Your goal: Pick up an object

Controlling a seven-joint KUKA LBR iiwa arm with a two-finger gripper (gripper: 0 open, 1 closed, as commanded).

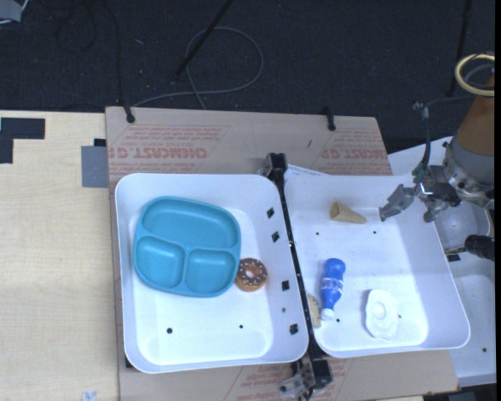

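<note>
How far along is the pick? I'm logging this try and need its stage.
Done: the gripper has reached the right bin's far right corner. In hand: nothing sits between its spread fingers. Left: the whole grasp. The tan wedge lies closest, to the gripper's left; the blue bottle and white fried egg lie nearer the front, and the donut rests beside the blue plate.

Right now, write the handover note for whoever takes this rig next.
Gripper: open, holding nothing, at the right bin's far right edge.
Right bin: tan wedge nearest the gripper, blue bottle lying near the divider, white fried egg toy at the near side.
Left bin: blue divided plate, with a donut beside it.
Done: nothing picked yet.
Left: grasp and lift one object; the wedge looks nearest.
</note>
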